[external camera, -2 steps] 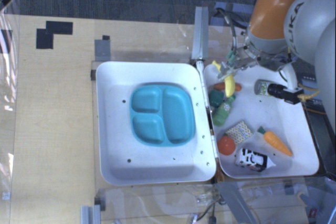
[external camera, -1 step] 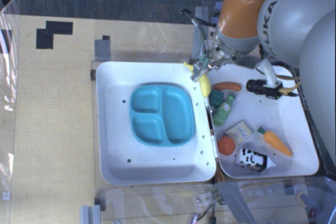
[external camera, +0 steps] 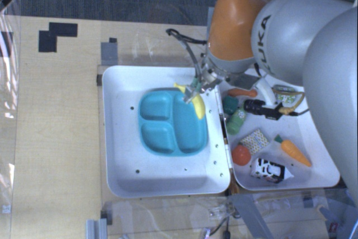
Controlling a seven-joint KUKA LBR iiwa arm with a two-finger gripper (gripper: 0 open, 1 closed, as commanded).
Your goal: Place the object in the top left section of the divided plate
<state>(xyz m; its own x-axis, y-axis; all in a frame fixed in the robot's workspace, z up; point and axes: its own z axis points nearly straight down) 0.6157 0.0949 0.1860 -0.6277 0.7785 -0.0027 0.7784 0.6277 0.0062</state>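
A blue divided plate (external camera: pixel 168 127) lies in the left white bin (external camera: pixel 120 137). It has two small sections on its left and one long section on its right. My gripper (external camera: pixel 193 90) hangs over the plate's upper right edge, shut on a yellow banana (external camera: pixel 197 104). The banana hangs down from the fingers over the long right section, near the bin's right wall. The upper left section (external camera: pixel 155 106) is bare.
The right bin (external camera: pixel 313 170) holds a carrot (external camera: pixel 294 153), a red tomato (external camera: pixel 241 155), a green item (external camera: pixel 235 119), a patterned sponge (external camera: pixel 255 140), a black-and-white pack (external camera: pixel 269 169) and a white bottle (external camera: pixel 279 95). The arm's bulk covers the upper right.
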